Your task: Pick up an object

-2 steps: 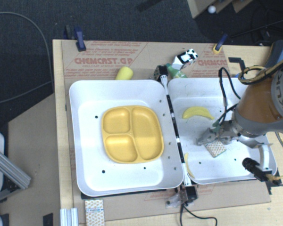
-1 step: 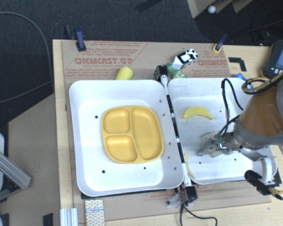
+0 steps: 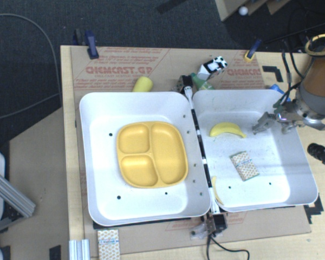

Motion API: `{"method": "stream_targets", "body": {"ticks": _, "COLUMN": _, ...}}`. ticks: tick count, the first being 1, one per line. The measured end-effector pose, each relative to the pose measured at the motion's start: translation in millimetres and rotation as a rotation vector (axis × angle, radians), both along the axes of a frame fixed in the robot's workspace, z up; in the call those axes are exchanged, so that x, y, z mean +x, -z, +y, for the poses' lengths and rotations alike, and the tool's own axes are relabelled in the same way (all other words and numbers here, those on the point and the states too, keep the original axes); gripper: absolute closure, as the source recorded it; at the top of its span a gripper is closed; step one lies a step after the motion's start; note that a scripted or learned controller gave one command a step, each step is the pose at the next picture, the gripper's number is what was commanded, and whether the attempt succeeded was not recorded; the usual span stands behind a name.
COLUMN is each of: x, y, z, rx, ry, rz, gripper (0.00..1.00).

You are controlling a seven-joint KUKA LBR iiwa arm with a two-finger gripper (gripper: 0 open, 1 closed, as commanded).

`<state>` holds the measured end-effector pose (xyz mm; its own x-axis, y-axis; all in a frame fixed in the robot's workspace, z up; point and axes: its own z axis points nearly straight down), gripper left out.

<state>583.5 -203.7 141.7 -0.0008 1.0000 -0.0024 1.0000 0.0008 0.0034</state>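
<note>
- Nearest the camera, at the front edge of the surface (image 3: 151,241), lies a small flat packet with a fine checked print (image 3: 108,244), outside both bins.
- The left bin (image 3: 97,118) is shallow, white and smooth, with rounded corners. In its middle sits a yellow plastic plate (image 3: 151,154) with rounded corners, moulded into three compartments.
- The right bin (image 3: 292,183) is the same white tray, its floor lightly speckled. Towards its front lies a small square sachet (image 3: 244,165), flat, patterned in a fine check and turned at an angle. A thin yellow sliver shows at the bin's front left corner; I cannot tell what it is.
- Further back in the right bin lies a yellow banana (image 3: 227,130), curved and smooth, resting on the floor near the bin's left wall.
- My tool (image 3: 266,122) reaches in from the right over the far part of the right bin, just right of the banana and apart from it. Its grey metal fingers look spread and I see nothing between them.
- Behind the bins, on the brown cardboard with red lettering, stand a stubby yellow cylinder (image 3: 143,84) and a small black-and-white toy (image 3: 213,66).
</note>
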Motion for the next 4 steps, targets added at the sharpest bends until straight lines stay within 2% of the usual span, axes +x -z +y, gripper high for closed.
{"method": "stream_targets", "body": {"ticks": 1, "x": -3, "y": 4, "z": 68, "rx": 0.005, "ry": -0.001, "rz": 0.006, "gripper": 0.00}}
{"method": "stream_targets", "body": {"ticks": 2, "x": -51, "y": 58, "z": 68, "rx": 0.003, "ry": 0.002, "rz": 0.005, "gripper": 0.00}}
{"method": "stream_targets", "body": {"ticks": 3, "x": -51, "y": 48, "z": 68, "rx": 0.002, "ry": 0.002, "rz": 0.002, "gripper": 1.00}}
{"method": "stream_targets", "body": {"ticks": 4, "x": -42, "y": -43, "z": 141, "rx": 0.003, "ry": -0.001, "rz": 0.002, "gripper": 1.00}}
